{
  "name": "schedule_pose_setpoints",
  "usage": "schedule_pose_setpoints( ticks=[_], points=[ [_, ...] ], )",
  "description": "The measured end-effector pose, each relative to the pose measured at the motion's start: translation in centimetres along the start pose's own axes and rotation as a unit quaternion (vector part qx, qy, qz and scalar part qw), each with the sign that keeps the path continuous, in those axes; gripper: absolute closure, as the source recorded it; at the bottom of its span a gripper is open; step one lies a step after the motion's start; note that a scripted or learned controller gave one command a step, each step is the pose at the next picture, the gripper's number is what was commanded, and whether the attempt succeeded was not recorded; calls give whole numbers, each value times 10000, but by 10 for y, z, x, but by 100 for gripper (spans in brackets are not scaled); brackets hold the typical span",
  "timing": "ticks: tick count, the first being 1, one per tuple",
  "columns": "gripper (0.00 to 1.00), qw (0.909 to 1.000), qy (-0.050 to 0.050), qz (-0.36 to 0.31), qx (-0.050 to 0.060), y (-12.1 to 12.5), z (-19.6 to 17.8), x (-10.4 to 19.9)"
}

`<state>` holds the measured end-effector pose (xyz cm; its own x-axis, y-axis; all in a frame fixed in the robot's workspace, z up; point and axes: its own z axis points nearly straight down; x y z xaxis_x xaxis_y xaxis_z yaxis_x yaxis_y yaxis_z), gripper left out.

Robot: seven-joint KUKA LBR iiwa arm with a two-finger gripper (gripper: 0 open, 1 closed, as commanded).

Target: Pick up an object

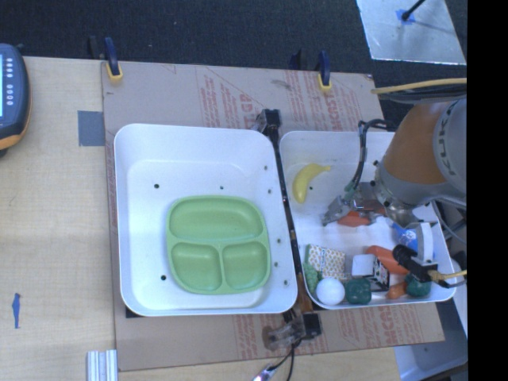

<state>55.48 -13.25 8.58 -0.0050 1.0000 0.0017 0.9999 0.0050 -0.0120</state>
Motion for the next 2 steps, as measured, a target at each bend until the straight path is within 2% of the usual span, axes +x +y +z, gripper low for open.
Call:
schedule_pose_setpoints(
  ticks=[1,2],
  points=[
    [100,10000,-12,-2,-38,3,-17,-2],
    [100,10000,-3,-21,-87,17,-112,60]
  ],
)
